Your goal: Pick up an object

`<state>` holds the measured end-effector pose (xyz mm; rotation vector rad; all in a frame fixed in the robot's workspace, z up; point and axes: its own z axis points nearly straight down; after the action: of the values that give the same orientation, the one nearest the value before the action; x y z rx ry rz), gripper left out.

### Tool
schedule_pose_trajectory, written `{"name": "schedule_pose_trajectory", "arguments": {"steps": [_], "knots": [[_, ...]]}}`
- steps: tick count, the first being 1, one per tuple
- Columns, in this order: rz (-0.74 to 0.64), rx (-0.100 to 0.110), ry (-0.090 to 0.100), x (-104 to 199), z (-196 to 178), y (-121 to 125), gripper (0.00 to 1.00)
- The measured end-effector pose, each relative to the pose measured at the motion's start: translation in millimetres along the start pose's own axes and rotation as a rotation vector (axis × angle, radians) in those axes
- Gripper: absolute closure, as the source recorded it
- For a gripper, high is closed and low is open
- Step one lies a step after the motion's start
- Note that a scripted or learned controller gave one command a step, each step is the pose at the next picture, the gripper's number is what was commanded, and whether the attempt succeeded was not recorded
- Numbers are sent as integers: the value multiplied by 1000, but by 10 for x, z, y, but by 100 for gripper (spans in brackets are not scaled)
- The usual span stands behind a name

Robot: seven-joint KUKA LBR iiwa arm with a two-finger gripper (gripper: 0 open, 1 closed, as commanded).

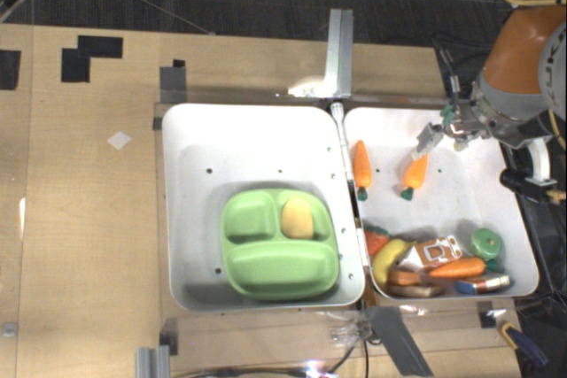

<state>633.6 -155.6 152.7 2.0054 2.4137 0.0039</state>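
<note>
Green divided plate [279,266] with a yellow lemon [299,218] fills the left bin [190,146]. Right bin [505,217]: one carrot [361,165] hugs the divider, another [413,175] hangs pinched in the gripper [434,137], clutter [438,263] along the near wall.

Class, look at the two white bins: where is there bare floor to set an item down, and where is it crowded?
Left bin: bare along its far side and left of the green tray. Right bin: bare in the middle, right of the loose carrot. Crowded: the toy pile along its near edge.
</note>
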Motion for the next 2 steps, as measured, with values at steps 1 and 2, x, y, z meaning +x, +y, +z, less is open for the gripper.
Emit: {"name": "schedule_pose_trajectory", "arguments": {"steps": [1, 2], "knots": [[129, -3, 0, 183, 563, -19, 0], [127, -8, -1, 187, 442, 2, 100]]}}
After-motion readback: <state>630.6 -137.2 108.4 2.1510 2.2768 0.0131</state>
